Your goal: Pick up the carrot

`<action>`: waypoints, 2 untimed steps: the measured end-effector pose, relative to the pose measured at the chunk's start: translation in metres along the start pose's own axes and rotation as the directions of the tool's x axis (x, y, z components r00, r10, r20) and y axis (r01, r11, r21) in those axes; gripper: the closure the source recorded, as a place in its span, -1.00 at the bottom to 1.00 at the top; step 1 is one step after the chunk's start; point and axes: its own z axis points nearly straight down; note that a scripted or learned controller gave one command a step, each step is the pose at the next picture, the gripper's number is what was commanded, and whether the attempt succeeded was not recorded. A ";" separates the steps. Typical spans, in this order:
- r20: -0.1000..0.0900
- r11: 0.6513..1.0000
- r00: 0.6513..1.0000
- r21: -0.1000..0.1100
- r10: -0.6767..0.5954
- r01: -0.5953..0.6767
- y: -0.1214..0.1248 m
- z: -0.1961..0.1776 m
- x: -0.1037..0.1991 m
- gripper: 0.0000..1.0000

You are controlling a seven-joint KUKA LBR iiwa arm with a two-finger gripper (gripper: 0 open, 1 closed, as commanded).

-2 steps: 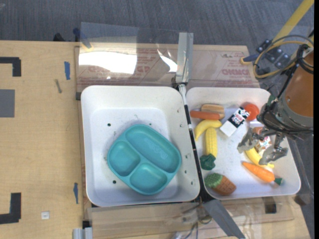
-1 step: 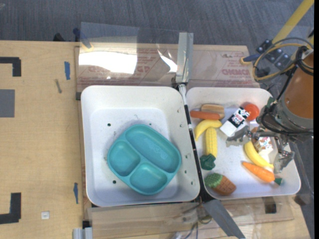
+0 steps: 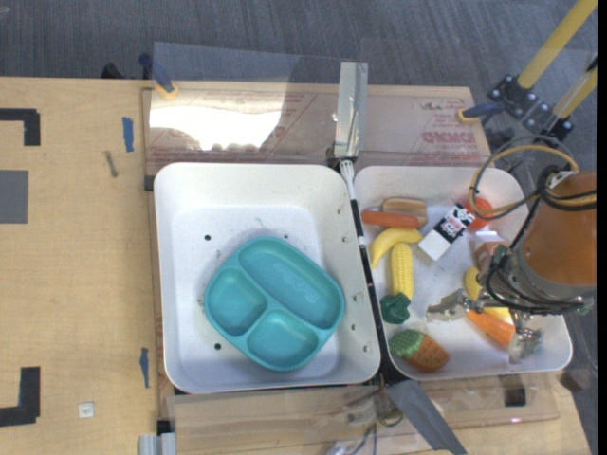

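Camera view: two white bins are seen side by side on the bench, and the left bin [image 3: 180, 254] is occupied by a teal divided plate [image 3: 273, 301]. The right bin [image 3: 555, 354] is crowded with toy food. A hot dog [image 3: 405, 205] lies near its far edge, with a long red-orange piece [image 3: 391, 220] just in front of it. A banana [image 3: 384, 245] and a corn cob [image 3: 402, 269] are set near the left wall. A dark green piece [image 3: 395, 306] and an orange-and-green piece [image 3: 420, 349] are found towards the near corner. A small black-and-white box [image 3: 450, 227] rests in the middle. The arm, marked by its orange band [image 3: 569, 240], is reached in from the right with black cables looped above it, and much of the bin's right side is hidden by it. The gripper [image 3: 488, 311] is lowered into the near right part of the bin. The carrot [image 3: 491, 327], bright orange and tapered, lies directly beneath it and appears to be touched by it. Whether the gripper is open or closed, and whether anything is held, cannot be told. Red print on the clear sheet [image 3: 446, 136] behind the bins and the marks on the box are too small to be read.
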 end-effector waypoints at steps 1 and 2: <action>0.005 1.000 1.000 0.003 -0.001 0.001 0.000 -0.010 -0.003 1.00; 0.005 1.000 1.000 0.002 -0.001 0.001 0.000 -0.009 -0.003 -1.00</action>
